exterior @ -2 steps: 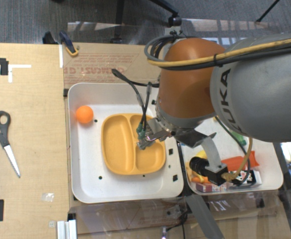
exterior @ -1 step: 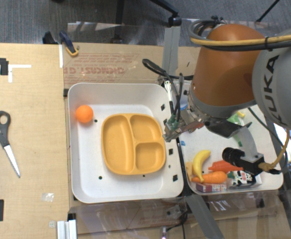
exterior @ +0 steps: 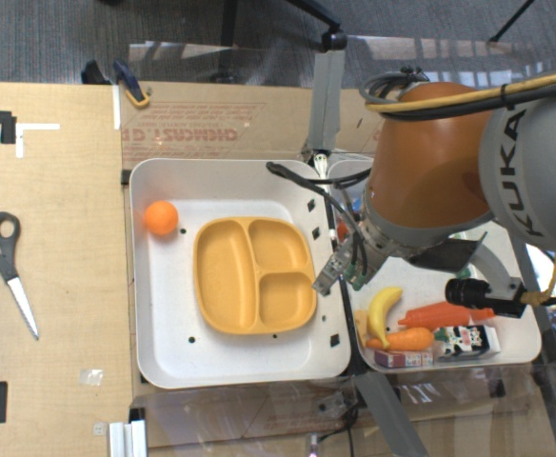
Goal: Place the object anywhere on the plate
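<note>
The yellow three-compartment plate [exterior: 255, 276] lies in the middle of the left bin [exterior: 154, 350], bare and ready to receive something. The pincer [exterior: 343, 272] hangs over the rim between the two bins, just beside the plate's right edge; whether it grips anything I cannot tell, since the wrist hides it. Likely candidates wait in the right bin [exterior: 526, 346]: a banana [exterior: 383, 314], a carrot [exterior: 442, 314] and a small carton [exterior: 464, 343] whose print is too small to read. An orange ball [exterior: 161, 218] rests off the plate. "KUKA" reads on the arm [exterior: 535, 174]; the cardboard [exterior: 211, 127] on the tabletop [exterior: 45, 255] bears mirrored lettering
</note>
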You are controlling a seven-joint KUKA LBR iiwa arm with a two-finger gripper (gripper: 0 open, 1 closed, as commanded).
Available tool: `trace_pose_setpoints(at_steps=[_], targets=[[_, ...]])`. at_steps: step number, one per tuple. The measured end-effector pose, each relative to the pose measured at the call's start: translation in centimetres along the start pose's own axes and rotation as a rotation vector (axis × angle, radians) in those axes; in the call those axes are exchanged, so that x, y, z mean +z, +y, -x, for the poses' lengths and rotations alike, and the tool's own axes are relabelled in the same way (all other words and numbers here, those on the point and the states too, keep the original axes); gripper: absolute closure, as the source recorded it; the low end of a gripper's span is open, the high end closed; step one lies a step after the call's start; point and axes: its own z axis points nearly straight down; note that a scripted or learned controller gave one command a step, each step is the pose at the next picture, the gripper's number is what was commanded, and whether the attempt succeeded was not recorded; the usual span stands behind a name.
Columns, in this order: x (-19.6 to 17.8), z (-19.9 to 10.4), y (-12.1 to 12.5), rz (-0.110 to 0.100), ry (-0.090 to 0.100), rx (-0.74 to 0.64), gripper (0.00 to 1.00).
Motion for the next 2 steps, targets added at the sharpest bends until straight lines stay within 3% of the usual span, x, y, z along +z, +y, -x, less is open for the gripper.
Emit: trace_pose_setpoints(at_steps=[1, 2], targets=[[1.4, -3.3, 5.0, 0.000, -0.001, -0.002, 1.00], [-15.0, -4.2, 4.5, 0.001, -0.003, -0.083, 1.00]])
